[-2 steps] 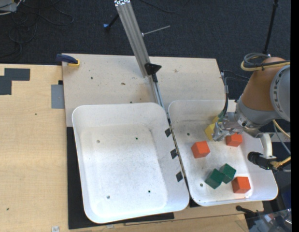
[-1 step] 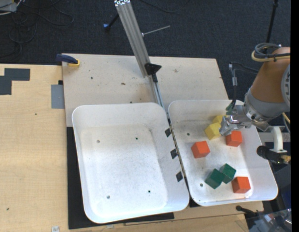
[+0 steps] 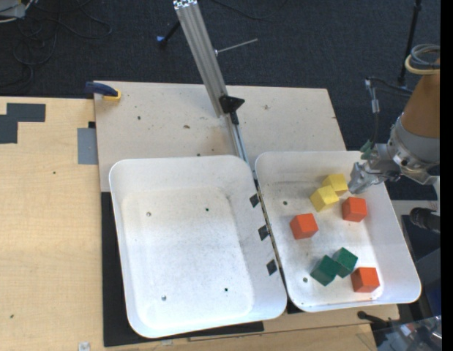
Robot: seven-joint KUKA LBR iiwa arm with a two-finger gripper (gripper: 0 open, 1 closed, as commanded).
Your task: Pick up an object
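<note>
Blocks, small cubes, right bin (image 3: 402, 287): likely light, rigid, smooth-faced and not fragile; best pinched across two opposite flat sides.

Count: two yellow blocks (image 3: 328, 191), touching, near the bin's upper middle; three orange blocks, one (image 3: 354, 209) just beside the yellows, one (image 3: 304, 225) mid-bin, one (image 3: 366, 278) near the lower rim; two green blocks (image 3: 334, 265), touching.

Gripper (image 3: 358, 178): above the bin's upper right, next to the yellow pair; jaw state cannot be told.

Left bin (image 3: 124, 196): alongside.

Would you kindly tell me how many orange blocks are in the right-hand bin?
3. One orange block lies near the bin's middle, another sits beside the gripper, and the third rests in the near right corner by the green blocks.
</note>
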